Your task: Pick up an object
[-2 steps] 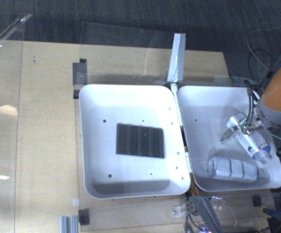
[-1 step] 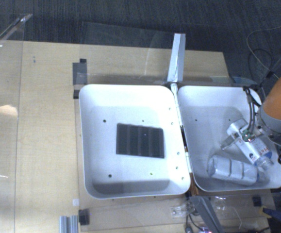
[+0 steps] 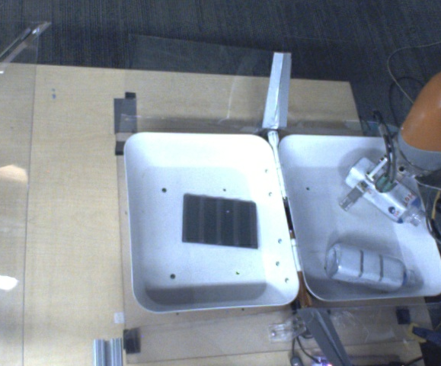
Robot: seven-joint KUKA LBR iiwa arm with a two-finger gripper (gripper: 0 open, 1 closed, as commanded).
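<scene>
light wooden bench point(image 3: 60, 227) is sitting over a dark carpeted floor point(image 3: 167, 6) at the far side; two shallow white bins are lying side by side on it, touching along their inner edges, with a grey metal strip point(image 3: 277, 90) sticking up at the far end of that seam; left bin point(image 3: 151, 166) is holding a dark ribbed rectangular pad point(image 3: 220, 221), lying flat around the middle of its floor, well apart from the walls; a few small dark dots are showing on the bin floor around it; right bin point(image 3: 311, 166) is holding a grey rounded cylinder-ish object point(image 3: 366, 266), lying on its side near the near wall, long axis running left-right, with a couple of faint bands across it; that's the only loose thing i'm seeing in that bin

arm point(image 3: 433, 124) is reaching in from the right, orange band sitting over the far right corner of the right bin; gripper point(image 3: 351, 191) is hanging over the right half of that bin, pointing left and a bit toward the near side, whitish body with some green and blue bits on it; honestly i cannot tell whether it's open or closed, it's too small and washed out against the white bin; nothing is visibly sitting between them; gripper is on the far side of the grey object, near it but clearly apart, not touching

some cables point(image 3: 410, 59) are trailing at the far right, and a clear plastic sheet is glinting over the left part of the bench
</scene>
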